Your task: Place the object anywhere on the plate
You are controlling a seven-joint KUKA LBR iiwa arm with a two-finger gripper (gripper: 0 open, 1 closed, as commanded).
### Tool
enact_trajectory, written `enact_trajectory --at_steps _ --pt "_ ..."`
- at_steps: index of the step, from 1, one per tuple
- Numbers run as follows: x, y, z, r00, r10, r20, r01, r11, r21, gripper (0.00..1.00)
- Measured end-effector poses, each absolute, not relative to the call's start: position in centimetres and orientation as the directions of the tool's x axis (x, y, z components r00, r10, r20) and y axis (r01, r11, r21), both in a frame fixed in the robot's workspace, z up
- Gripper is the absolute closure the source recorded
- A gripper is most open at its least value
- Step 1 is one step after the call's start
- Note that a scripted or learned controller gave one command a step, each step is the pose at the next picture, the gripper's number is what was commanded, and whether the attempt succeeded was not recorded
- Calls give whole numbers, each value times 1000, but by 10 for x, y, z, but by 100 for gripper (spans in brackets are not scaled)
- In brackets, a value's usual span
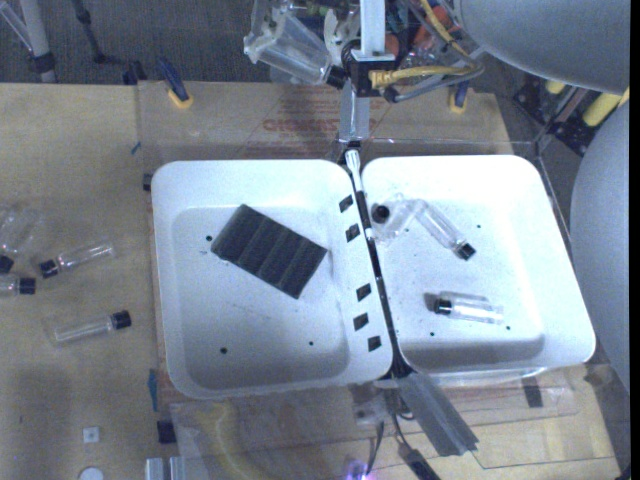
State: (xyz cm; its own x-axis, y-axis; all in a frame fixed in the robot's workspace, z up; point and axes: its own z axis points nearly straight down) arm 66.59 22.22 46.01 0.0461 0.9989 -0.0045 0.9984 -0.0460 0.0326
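A dark ribbed rectangular plate (pixel 270 251) lies tilted on the floor of the left bin (pixel 190 358). Three clear vials with black caps lie in the right bin (pixel 520 183): one (pixel 395 218) by the divider, one (pixel 443 232) slanting beside it, one (pixel 468 309) nearer the front. My gripper (pixel 295 40) hangs high over the bench beyond the back rim of the left bin, well away from the plate. A clear glassy shape shows at its tip; blur keeps me from telling whether it is a vial.
Several more capped vials (pixel 88 325) lie loose on the wooden bench left of the bins. Black tabs (pixel 360 293) line the divider between the bins. Cables and the arm's grey body (pixel 540 13) crowd the top right.
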Motion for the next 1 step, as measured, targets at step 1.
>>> enact_trajectory --at_steps 1 --pt "666 224 470 44 999 -5 998 -44 36 100"
